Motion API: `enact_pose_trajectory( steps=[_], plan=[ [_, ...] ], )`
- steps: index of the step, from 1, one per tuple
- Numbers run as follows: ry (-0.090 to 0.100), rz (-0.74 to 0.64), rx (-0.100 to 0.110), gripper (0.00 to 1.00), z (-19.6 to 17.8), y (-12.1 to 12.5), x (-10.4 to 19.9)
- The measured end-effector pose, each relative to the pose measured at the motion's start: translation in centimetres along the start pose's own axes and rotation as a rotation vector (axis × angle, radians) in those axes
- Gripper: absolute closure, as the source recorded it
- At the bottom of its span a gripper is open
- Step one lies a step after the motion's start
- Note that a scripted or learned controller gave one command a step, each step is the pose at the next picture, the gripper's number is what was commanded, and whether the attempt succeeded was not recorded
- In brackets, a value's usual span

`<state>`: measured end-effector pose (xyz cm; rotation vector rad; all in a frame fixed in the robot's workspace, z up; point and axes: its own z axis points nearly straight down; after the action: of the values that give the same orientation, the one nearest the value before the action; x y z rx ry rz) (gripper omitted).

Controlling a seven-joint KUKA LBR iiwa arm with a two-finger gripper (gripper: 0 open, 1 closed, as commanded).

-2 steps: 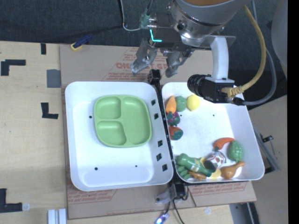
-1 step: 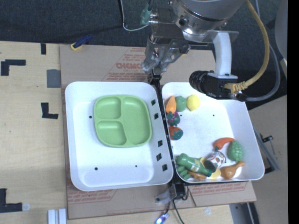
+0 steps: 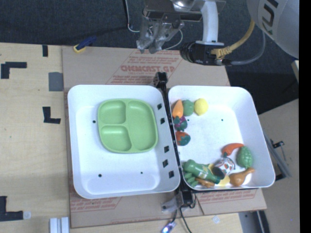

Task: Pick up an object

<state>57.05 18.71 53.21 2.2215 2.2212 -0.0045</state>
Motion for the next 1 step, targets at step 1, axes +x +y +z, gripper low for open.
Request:
enact_pose_trajectory(
  steps=[1],
  plan=[
    [0.001, -0.003, 0.000, 1.00, -1.21, -0.27, 0.04]
  ],
)
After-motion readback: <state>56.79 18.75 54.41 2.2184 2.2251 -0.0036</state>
